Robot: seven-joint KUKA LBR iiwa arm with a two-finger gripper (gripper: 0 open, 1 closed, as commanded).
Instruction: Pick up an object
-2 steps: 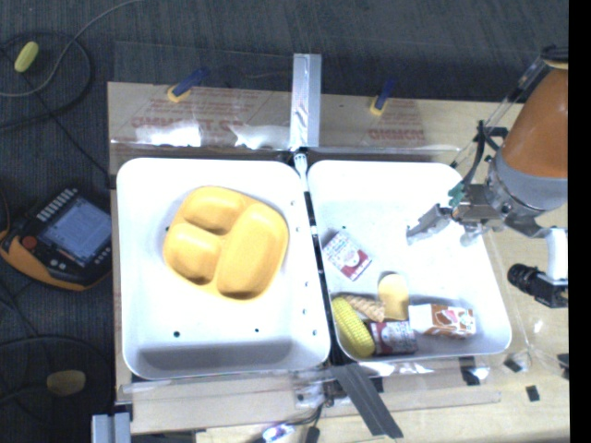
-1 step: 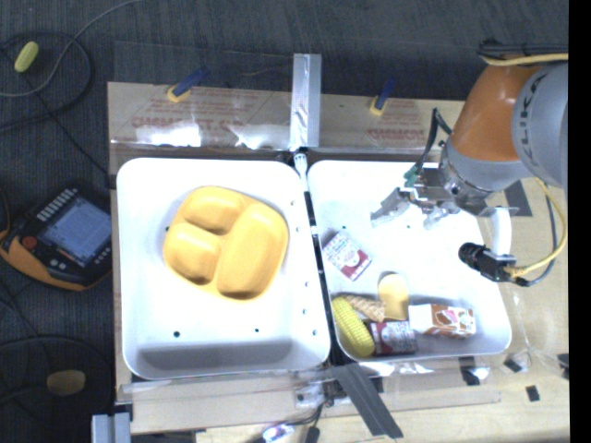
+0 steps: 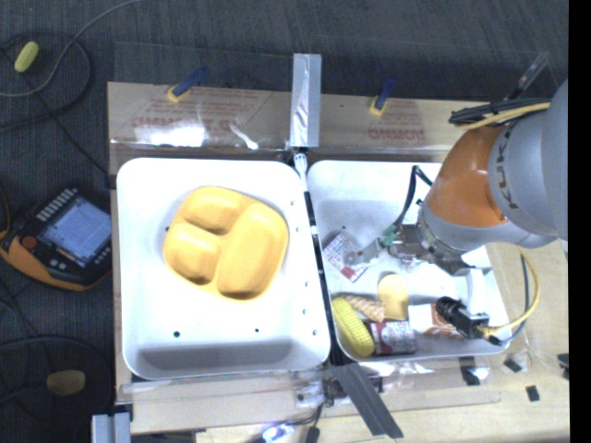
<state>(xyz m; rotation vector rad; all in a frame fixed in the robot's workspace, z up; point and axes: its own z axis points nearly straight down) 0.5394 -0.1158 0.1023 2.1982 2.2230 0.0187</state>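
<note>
My gripper (image 3: 391, 245) hangs over the middle of the right bin (image 3: 360, 197), below the arm's orange band. Just to its left lies a small red-and-white packet (image 3: 340, 253). A pale yellow rounded piece (image 3: 394, 293) sits just in front of the gripper. At the bin's front left a yellow corn cob (image 3: 353, 327) lies beside a dark red can (image 3: 392, 337), with a flat white item (image 3: 423, 316) to the right. I see nothing between the gripper's tips.
The left bin (image 3: 138, 247) holds one large lumpy yellow object (image 3: 225, 241). A metal divider (image 3: 306, 100) stands behind the wall shared by the two bins. A handheld controller (image 3: 65, 238) lies on the floor at far left.
</note>
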